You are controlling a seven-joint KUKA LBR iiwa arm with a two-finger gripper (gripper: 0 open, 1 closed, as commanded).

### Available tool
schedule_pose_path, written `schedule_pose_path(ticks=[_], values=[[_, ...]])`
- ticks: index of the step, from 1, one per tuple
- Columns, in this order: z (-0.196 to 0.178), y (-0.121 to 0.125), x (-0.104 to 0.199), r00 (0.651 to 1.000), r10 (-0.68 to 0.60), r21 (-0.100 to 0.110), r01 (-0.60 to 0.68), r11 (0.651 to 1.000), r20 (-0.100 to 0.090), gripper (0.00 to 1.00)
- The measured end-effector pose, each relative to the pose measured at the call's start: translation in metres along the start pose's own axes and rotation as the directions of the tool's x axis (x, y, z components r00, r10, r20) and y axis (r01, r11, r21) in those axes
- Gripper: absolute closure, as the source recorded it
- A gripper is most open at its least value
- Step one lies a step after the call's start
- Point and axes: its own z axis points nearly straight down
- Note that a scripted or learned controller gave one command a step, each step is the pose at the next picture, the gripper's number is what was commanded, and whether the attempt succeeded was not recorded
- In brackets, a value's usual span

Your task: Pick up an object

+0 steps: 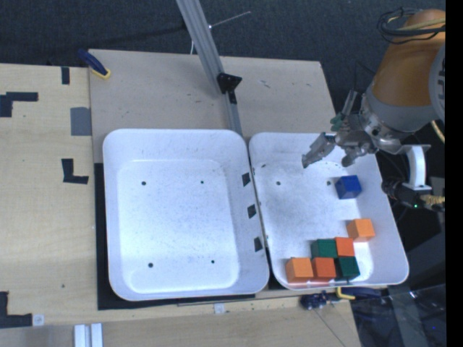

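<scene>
A blue cube (348,186) lies alone in the right bin (289,201), toward its far right side. An orange block (360,228) sits below it by the right wall. A cluster of orange, green and red blocks (325,259) fills the bin's near right corner. My gripper (332,156) hangs over the far part of the right bin, up and left of the blue cube. Its two fingers stand spread apart with nothing between them.
The left bin (177,212) lies beside the right one. A slanted metal bar (206,45) crosses the bench behind the bins. A blue and yellow tool (94,63) rests at the bench's far left.
</scene>
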Motion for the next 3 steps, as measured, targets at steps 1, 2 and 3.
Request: schedule_pose_path(ticks=[1,2,3], values=[[0.0,0.0,0.0,1.0,0.0,0.0,0.0,1.0,0.0,0.0],[0.064,0.003,0.001,1.0,0.001,0.006,-0.001,1.0,0.001,0.0],[0.123,0.008,-0.005,1.0,0.002,0.006,-0.002,1.0,0.001,0.0]])
